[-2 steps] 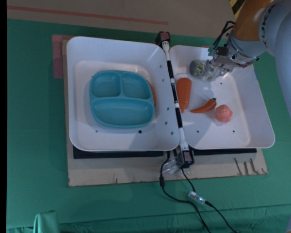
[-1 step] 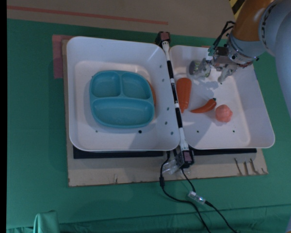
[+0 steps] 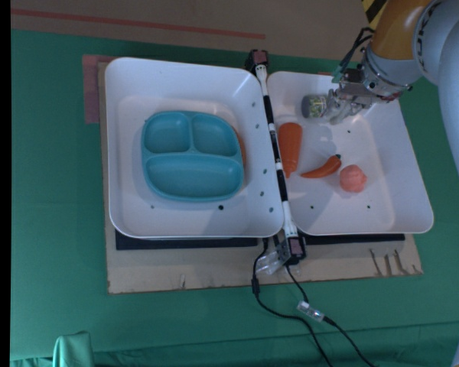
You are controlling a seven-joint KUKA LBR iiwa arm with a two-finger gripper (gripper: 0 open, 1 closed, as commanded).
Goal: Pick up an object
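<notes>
A grey KUKA arm (image 3: 436,29) with an orange band reaches in from 3 o'clock over the right-hand bin (image 3: 398,197) of 2 shallow white bins, its gripper (image 3: 343,107) low near the bin's 11 o'clock corner. Just beside the gripper, on its 9 o'clock side, sits a small grey, speckled jar-like object (image 3: 315,106); whether the gripper touches it cannot be told, and whether the pincer is released or clenched cannot be told from this slant. Other candidates lie toward the bin's centre: a carrot (image 3: 290,147) at 9 o'clock along the dividing rail, a small orange chili pepper (image 3: 322,168) beside it, and a round peach-coloured fruit (image 3: 353,178) at about 4 o'clock from the pepper. The left-hand bin (image 3: 130,197) carries a teal divided plate (image 3: 191,156). The step in hand looks like the approach to a grasp on the grey object; nothing is seen lifted. The next move would call for the pincer to straddle the object squarely before closing, since its rounded side could let it roll away.
</notes>
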